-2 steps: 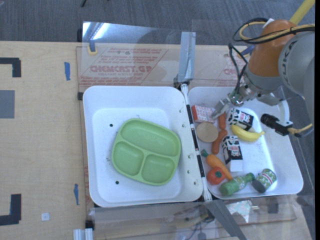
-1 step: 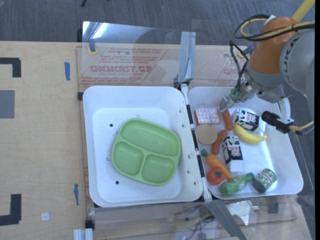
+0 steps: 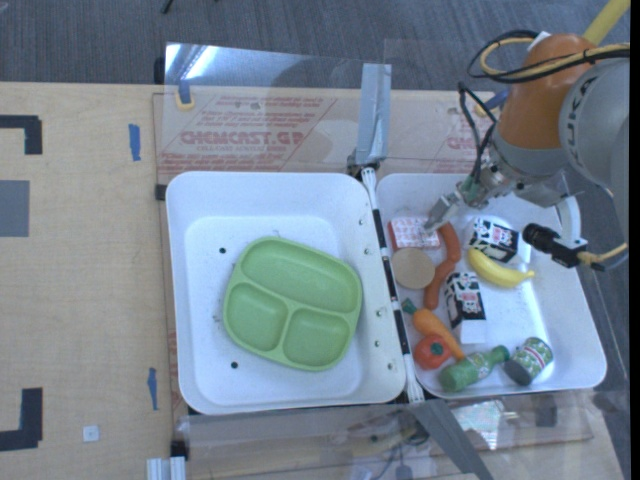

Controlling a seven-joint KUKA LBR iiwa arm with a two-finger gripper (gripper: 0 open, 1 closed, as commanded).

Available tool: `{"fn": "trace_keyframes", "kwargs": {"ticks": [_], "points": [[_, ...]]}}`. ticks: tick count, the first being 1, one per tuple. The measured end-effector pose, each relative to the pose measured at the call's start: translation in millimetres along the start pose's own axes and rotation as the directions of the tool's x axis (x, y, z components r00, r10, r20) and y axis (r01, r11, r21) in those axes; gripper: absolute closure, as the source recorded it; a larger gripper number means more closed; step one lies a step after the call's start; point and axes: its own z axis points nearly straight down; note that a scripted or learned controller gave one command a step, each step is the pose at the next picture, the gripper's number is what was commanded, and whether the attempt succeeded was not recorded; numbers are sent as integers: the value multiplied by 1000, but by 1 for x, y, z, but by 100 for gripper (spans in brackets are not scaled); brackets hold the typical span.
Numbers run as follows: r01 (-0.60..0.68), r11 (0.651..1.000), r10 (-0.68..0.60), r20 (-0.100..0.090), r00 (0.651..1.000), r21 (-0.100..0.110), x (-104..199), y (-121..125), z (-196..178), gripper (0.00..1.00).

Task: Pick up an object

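The gripper [image 3: 443, 211], fingers spread and holding nothing, hangs near the right bin's [image 3: 590, 353] far-left corner, over the red-and-white packet [image 3: 412, 233].

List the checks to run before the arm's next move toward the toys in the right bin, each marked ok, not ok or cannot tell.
1. Two-finger gripper is over the shallow white right bin: ok.
2. Something held between its fingers: not ok, nothing is seen there.
3. Nearest targets in view: ok; the small red-and-white packet and the orange sausage-shaped toy lie just below the fingertips.
4. Target stands apart from its neighbours: not ok; the packet, the sausage toy and the round tan disc are crowded together.
5. Contact with the packet: cannot tell from this slanted view.
6. Green three-compartment plate in the left bin is out of the arm's way: ok.
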Motion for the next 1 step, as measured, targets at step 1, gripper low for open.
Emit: {"fn": "trace_keyframes", "kwargs": {"ticks": [1], "points": [[81, 997, -80, 13, 997, -18, 10, -8, 10, 0]]}}
